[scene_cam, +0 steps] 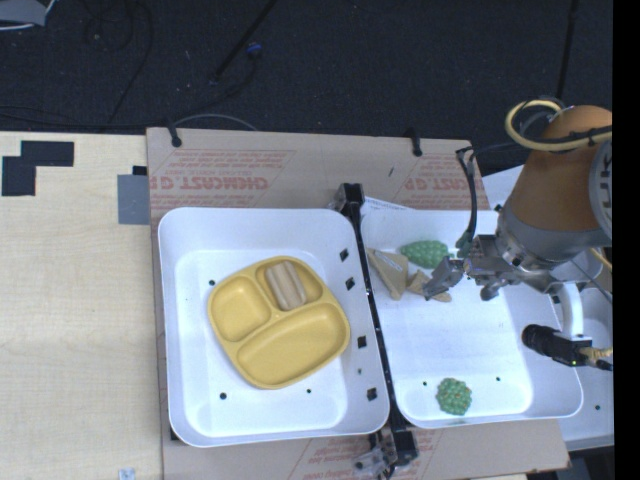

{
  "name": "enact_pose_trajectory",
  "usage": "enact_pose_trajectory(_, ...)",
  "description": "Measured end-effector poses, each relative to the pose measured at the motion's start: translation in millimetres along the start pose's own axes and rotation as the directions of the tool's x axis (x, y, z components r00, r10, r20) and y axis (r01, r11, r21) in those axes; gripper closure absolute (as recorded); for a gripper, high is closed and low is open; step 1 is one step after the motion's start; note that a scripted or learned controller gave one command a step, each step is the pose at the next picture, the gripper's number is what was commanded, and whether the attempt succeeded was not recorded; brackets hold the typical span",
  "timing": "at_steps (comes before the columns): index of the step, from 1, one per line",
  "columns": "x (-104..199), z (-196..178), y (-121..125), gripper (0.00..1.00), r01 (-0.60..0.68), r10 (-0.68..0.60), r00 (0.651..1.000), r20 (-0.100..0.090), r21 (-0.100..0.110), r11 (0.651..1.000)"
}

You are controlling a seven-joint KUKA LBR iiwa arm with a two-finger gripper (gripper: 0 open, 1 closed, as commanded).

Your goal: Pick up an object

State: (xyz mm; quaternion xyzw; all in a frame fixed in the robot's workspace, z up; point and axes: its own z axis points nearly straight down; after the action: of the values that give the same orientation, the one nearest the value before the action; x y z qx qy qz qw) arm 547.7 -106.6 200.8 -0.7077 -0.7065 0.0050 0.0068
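Low, arm (555, 193) bent over right bin (500, 368), tool (445, 280) near tan wedge (392, 271).

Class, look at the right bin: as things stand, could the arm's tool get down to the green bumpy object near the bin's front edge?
Probably yes. The green bumpy object lies alone on the right bin floor, nothing over or against it. The tool sits further back, beside the tan pieces.

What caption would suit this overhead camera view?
End effector low in the right bin beside a tan object; yellow divided plate in the left bin.
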Motion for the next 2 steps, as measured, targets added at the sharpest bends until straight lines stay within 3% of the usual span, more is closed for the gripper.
enact_pose_trajectory(1, -0.2, -6.9, 2.6, 0.0, 0.002, -0.002, 1.0, 0.001, -0.012, 1.0)
enact_pose_trajectory(2, -2.9, 55.6, 7.2, 0.0, 0.002, -0.002, 1.0, 0.001, -0.008, 1.0)
